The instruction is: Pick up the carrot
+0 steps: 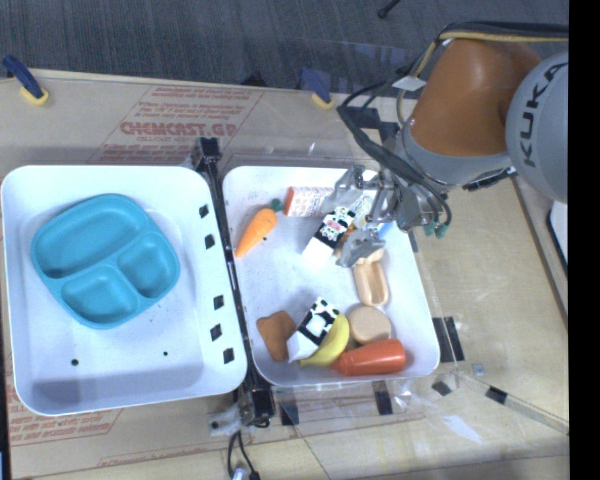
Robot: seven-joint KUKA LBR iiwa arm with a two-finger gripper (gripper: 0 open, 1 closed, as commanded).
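Observation:
The carrot, orange with a small green top, lies tilted in the upper left of the right bin, close to the divider between the bins. My gripper hangs over the upper right part of that bin, about a hand's width right of the carrot and apart from it. A small black-and-white patterned carton lies between the carrot and the gripper, right against the gripper's left side. The arm's orange band sits above and to the right.
The right bin also holds a white-and-orange box, a tan bread roll, a round bun, a banana, a red vegetable, a brown biscuit and a second patterned carton. A blue divided plate lies in the left bin.

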